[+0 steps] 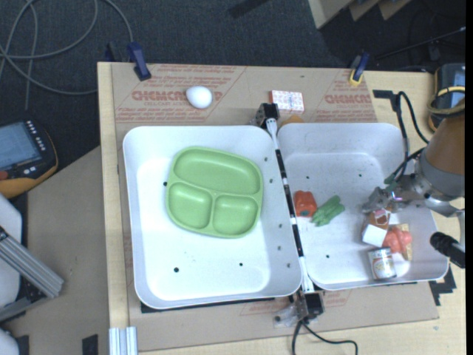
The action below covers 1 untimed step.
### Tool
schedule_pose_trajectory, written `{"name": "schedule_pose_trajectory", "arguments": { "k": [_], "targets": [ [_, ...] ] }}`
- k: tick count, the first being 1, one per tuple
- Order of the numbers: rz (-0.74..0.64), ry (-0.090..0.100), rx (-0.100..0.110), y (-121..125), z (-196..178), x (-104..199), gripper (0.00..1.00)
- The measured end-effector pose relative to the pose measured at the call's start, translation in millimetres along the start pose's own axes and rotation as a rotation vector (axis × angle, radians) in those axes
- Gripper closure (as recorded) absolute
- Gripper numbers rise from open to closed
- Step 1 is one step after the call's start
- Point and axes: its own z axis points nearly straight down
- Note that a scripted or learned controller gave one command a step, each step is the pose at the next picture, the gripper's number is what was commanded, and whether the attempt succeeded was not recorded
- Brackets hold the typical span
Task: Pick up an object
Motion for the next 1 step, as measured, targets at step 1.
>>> {"name": "schedule_pose_trajectory", "arguments": {
  "k": [1],
  "targets": [
    [-0.004, 0.003, 0.008, 46.3, -50.3, 68.2, 1.00]
  ]
}}
